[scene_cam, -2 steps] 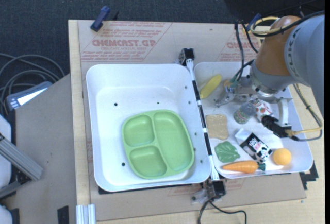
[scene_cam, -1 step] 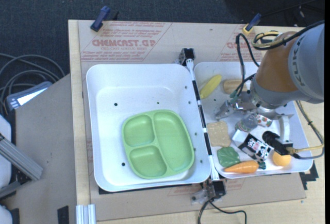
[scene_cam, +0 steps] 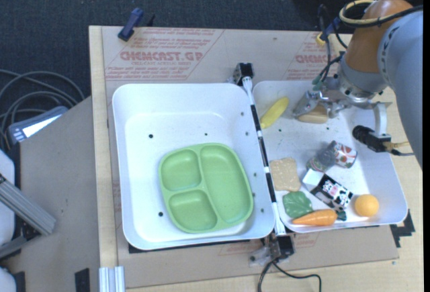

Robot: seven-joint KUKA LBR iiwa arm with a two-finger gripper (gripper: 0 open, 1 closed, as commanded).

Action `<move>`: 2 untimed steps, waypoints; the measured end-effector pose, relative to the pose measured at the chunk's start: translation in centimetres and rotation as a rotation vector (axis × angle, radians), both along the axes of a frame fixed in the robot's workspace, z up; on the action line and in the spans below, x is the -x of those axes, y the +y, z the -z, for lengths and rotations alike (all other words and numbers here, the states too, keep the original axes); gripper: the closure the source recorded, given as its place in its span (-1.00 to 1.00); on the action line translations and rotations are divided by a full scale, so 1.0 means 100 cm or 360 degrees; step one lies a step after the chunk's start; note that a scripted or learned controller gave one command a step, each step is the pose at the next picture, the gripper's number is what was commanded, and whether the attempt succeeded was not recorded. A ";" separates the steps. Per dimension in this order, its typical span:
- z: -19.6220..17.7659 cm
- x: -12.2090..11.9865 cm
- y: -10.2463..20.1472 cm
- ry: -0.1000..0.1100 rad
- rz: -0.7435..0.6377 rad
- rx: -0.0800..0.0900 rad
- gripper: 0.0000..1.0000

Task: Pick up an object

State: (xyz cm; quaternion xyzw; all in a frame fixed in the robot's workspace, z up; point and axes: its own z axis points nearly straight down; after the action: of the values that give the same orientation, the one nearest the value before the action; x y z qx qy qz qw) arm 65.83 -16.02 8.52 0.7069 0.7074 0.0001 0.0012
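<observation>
Pincer [scene_cam: 317,108] sits low at the far end of the right bin [scene_cam: 398,184], at the tip of the grey arm [scene_cam: 403,42] with its orange band, which comes in from the right. How wide it stands cannot be told from this angle. A small tan lump [scene_cam: 313,118] lies on the bin floor right under it, touching or almost touching its metal parts; whether it is gripped cannot be told.

A yellow banana [scene_cam: 274,112] lies just left of the lump, slanted, close to the wall shared by the two bins. Nearer the middle of the right bin a small can [scene_cam: 334,154] lies on its side, grey with a red and white end. A tan square cracker [scene_cam: 285,174] lies flat to its left, against the shared wall. A black and white box [scene_cam: 328,188] lies just below the can. Along the near edge lie a green leafy piece [scene_cam: 296,203], a carrot [scene_cam: 313,218] just in front of it, and an orange ball [scene_cam: 366,205] near the right corner.

In the left bin [scene_cam: 176,115] a green divided plate [scene_cam: 205,186] with three compartments lies flat, towards the near right corner.

Both bins rest on a brown worktop [scene_cam: 168,52] with red print. A blue clip [scene_cam: 130,24] is at its far left corner, and a black clamp [scene_cam: 243,72] stands at the far end of the shared wall.
</observation>
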 end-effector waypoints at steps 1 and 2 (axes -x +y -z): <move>0.001 0.072 -0.011 0.0005 0.0002 -0.0002 -1.00; 0.001 0.128 -0.009 0.0006 0.0002 -0.0004 -1.00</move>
State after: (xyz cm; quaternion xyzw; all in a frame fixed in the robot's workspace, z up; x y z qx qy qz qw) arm 53.01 -16.90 8.43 0.7074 0.7068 -0.0003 -0.0009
